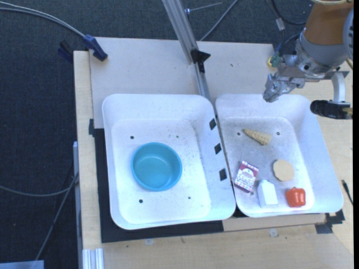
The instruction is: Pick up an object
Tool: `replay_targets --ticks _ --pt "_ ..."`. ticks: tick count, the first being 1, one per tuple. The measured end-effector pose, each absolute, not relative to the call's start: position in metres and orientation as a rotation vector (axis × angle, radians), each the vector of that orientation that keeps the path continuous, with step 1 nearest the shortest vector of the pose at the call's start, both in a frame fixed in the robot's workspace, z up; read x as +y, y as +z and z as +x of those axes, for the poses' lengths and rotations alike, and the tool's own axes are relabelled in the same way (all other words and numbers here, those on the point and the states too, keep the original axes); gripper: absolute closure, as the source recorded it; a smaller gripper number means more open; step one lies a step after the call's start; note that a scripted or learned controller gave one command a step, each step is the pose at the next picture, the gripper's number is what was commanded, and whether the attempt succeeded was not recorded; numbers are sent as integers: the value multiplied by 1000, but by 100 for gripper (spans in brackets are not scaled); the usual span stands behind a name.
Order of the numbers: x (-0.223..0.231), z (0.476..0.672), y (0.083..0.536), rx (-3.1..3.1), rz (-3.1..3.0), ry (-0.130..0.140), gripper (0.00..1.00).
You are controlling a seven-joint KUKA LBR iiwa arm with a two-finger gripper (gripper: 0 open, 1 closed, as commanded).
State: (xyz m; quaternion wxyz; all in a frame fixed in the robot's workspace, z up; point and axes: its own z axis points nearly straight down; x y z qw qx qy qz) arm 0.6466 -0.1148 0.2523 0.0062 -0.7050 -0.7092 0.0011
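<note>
Sweeping from the left: a round blue plastic bowl (157,166) sits alone in the left shallow white bin (162,106). The right white bin (247,102) holds a tan ridged cone (257,137), a small red-and-white printed packet (245,177), a white block (267,194), a flat tan disc (284,170) and a red pepper-like toy (295,196). The grey two-finger gripper (271,94) hovers over that bin's far rim, carrying nothing — whether it is parted or clenched I cannot tell. Best to aim for the cone — nearest and well apart from its neighbours — and descend squarely across its narrow width.

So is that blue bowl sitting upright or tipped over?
Upright. The blue bowl rests on the floor of the left bin, its round opening facing up so you look straight into its bare blue inside.
</note>
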Motion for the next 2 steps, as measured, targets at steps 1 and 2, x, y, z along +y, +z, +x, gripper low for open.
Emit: replay_targets --ticks 1,2 --pt "-68 632 256 -2218 -2206 5 100" --pt "-17 615 258 -2218 -2205 9 100"
